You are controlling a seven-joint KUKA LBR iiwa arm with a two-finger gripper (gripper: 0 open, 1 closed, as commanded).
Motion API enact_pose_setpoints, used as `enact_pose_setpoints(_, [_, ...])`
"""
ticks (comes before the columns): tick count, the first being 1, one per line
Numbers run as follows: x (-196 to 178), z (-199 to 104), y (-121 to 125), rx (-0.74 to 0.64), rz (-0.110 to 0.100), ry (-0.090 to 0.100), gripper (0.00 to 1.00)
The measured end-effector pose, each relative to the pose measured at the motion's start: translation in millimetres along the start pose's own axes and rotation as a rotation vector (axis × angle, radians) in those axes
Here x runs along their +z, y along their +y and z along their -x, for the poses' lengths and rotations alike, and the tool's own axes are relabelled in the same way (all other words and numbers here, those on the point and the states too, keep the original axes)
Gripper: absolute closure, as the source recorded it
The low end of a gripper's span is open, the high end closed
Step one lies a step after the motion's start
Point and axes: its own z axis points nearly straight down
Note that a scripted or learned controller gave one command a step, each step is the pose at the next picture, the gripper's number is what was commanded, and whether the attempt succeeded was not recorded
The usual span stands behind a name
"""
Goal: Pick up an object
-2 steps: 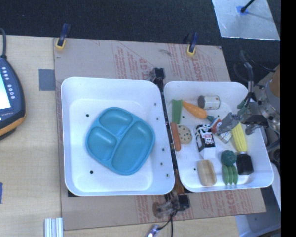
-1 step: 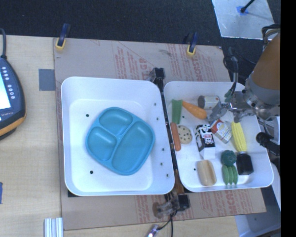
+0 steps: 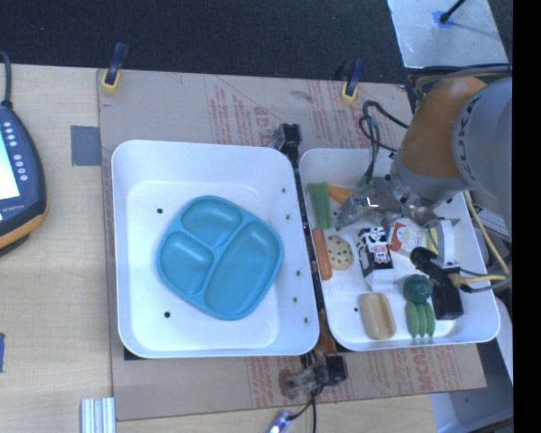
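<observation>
The right bin [image 3: 483, 330] holds several small things: a green strip [image 3: 318, 204], an orange piece [image 3: 339, 191], a brown sausage [image 3: 322, 253], a speckled cookie [image 3: 340, 252], a black-and-white item [image 3: 374, 249], a tan bread piece [image 3: 376, 316], a green pod [image 3: 420, 319], a dark green round thing [image 3: 417, 289], and a red-and-white packet [image 3: 406, 237]. My gripper [image 3: 364, 207] hangs low over the bin's upper middle, just right of the green strip and above the cookie. The grey arm with its orange band [image 3: 437, 138] hides the bin's upper right part.
The left bin [image 3: 126, 242] holds a blue divided plate [image 3: 220, 256]. A black clip [image 3: 290, 136] sits where the bins meet at the back. A teach pendant [image 3: 4, 179] lies on the bench at far left. Cables [image 3: 482, 278] trail at the right bin's edge.
</observation>
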Motion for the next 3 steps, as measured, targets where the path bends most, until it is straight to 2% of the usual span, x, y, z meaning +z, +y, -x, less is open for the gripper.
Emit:
enact_pose_setpoints(1, [3.1,-7.2,47.5,0.010,-0.028,0.004,0.00])
enact_pose_setpoints(3, [3.5,-14.9,47.5,0.009,-0.027,0.004,0.00])
